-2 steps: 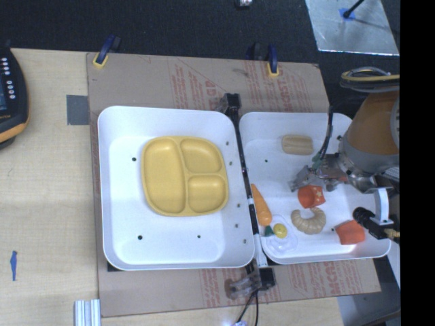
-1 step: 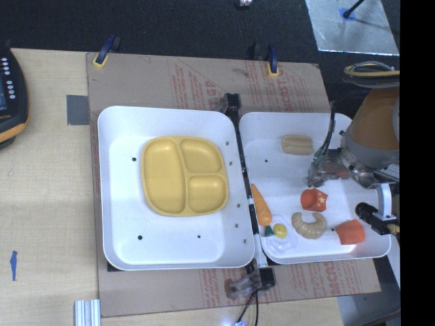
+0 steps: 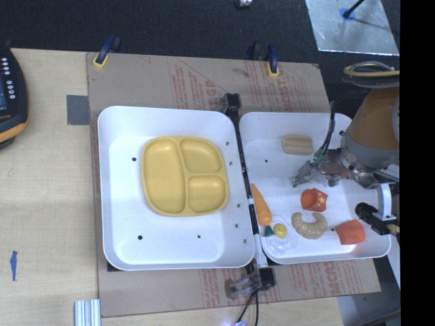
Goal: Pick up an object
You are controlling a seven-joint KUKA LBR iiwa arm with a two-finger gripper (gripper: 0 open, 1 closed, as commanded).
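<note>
The right bin (image 3: pixel 272 124) holds several small objects. Among them are a beige block (image 3: pixel 297 144), a round red piece (image 3: pixel 313 199), a curved tan piece (image 3: pixel 309 225), an orange carrot (image 3: pixel 261 206) on the left wall, a small yellow-green item (image 3: pixel 279 231) and a red-orange block (image 3: pixel 350 231). My gripper (image 3: pixel 315 178) hangs over the middle of this bin, just above the round red piece and below the beige block. Its fingers are spread open with nothing between them.
The left bin (image 3: pixel 115 182) carries a yellow divided plate (image 3: pixel 183 175). The grey arm with its orange band (image 3: pixel 377 121) covers the right bin's far right side. Black clamps (image 3: pixel 232 102) join the bins. A dark handset (image 3: pixel 10 94) lies at the bench's left edge.
</note>
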